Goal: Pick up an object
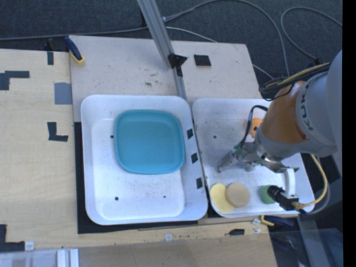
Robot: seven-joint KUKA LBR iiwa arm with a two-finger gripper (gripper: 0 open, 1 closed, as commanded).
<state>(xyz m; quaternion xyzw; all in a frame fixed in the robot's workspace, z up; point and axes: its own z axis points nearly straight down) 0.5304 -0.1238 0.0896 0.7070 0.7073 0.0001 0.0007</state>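
Nearest the camera, along the front wall of the right bin, three small items lie in a row: a yellow disc at the left corner, a tan round piece overlapping its right edge, and a small green object further right, apart from the tan piece and partly behind a black fitting on the arm's cabling. Just beyond this row, over the bare floor of the same bin, the tool sits low; whether its tips touch the floor cannot be told. Grey finger-like parts splay out toward the bin's left side, but the wrist covers much of the mechanism, so whether they stand apart or together cannot be told, and nothing is seen between them. The relation the coming move depends on is this: the tan round piece and yellow disc lie just toward the near wall from the tool, close but not under it, so in the inspector's judgement a short shift toward the front wall is called for before closing. The round items present no long axis, so wrist orientation should matter little; their flatness and closeness to the wall are the likely hazard. Behind the tool, the grey arm with its orange band overhangs the bin from the right. The left bin holds a blue square plate. Beyond both bins, the desk carries a slanted metal bar.
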